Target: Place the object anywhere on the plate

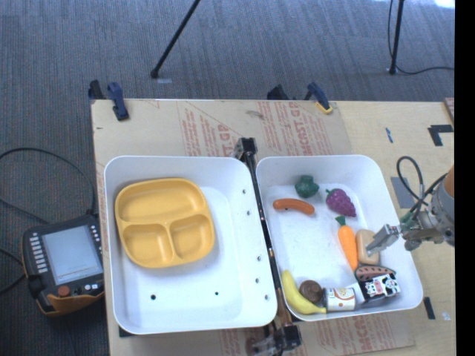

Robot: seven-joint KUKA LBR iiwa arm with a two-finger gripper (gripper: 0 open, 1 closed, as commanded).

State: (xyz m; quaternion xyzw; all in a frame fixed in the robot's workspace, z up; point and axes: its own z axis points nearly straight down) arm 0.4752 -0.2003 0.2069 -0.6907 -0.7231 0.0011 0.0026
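Since the task does not say which thing is meant, the likeliest judgement is the piece nearest the jaws: a small tan bread slice lying just under and beside their tip, in the right-hand bin. The jaws hang low over that bin at the end of the arm; whether they are spread or pressed together cannot be told from this slant, and nothing shows between them. Touching the slice on the side away from the jaws lies a carrot, and a black-and-white box sits just beside it, so the room for a grip is tight. The slice looks like a light, stiff toy, probably smooth and a bit slippery; taking it across its narrow width, clear of the carrot, seems safest. The yellow plate lies well apart from the jaws, in the other bin.
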